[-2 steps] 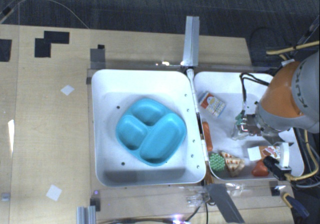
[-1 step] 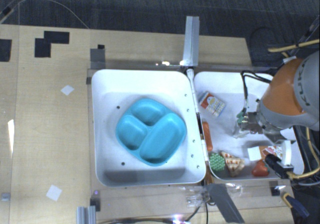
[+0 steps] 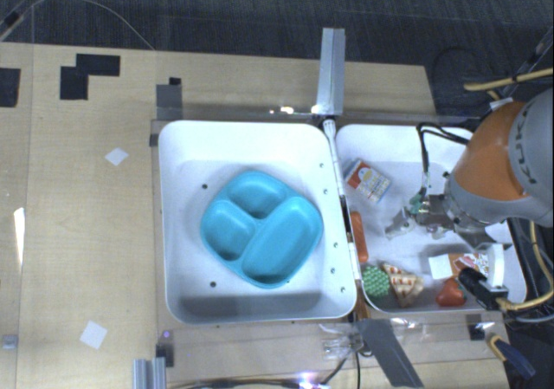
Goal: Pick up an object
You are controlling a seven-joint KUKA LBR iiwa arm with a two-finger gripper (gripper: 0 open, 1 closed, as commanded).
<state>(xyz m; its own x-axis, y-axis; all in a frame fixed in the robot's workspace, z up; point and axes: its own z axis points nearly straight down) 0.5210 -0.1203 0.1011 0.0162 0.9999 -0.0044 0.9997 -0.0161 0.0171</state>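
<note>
Fixed overhead slant over both bins point(image 3: 260, 140)

We are seeing a carton point(image 3: 367, 181), carrot point(image 3: 357, 237), green toy point(image 3: 375, 280), pizza slice point(image 3: 403, 282) and tomato point(image 3: 450, 294) lying lower right.

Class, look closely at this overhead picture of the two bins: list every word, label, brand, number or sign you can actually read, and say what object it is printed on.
No text can be read here.
Small packet in the right bin: red and white printing, too small and blurred to read.
White card near the front of that bin: no legible marks.
Blue divided tray in the left bin: plain, no lettering.
Black shapes on the bench: solid blocks, not letters.
</note>
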